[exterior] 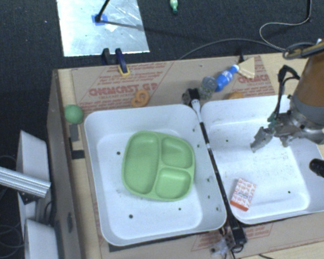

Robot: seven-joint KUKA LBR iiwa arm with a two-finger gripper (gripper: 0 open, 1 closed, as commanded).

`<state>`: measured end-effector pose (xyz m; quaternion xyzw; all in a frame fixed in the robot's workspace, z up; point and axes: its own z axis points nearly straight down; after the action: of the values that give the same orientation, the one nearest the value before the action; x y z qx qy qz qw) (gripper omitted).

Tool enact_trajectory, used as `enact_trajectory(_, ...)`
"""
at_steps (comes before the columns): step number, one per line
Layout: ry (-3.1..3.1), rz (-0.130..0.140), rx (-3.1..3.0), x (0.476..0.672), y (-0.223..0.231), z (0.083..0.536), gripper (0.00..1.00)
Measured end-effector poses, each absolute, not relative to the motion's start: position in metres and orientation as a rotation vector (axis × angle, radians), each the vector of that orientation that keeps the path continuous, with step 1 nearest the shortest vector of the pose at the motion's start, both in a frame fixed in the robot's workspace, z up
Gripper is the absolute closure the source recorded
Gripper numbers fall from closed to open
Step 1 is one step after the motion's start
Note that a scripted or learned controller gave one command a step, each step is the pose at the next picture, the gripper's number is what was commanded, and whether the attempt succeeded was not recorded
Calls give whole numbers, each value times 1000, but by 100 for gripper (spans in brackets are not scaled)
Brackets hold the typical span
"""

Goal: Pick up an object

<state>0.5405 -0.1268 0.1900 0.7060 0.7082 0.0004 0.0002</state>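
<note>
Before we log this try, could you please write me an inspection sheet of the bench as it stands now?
Surface: cardboard-topped bench bearing a left bin and a right bin.
Job's things: green divided plate in the left bin; small orange-and-white packet in the right bin.
Clutter: blue bottle, orange ring and green ball on the bench outside the bins.
Gripper: gripper over the right bin, apart from the packet; nothing seen in it.
Cables: black cable on the floor.
Surroundings: dark carpet, shiny sheet.

The cardboard sheet point(162, 76) under the bins bears red lettering reading "CHEMCAST GP".
</note>
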Motion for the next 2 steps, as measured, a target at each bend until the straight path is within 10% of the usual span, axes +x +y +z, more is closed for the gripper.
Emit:
enact_trajectory(1,2222,1,2219,585,-153,84,0)
enact_trajectory(2,2223,3,2213,669,-202,99,0)
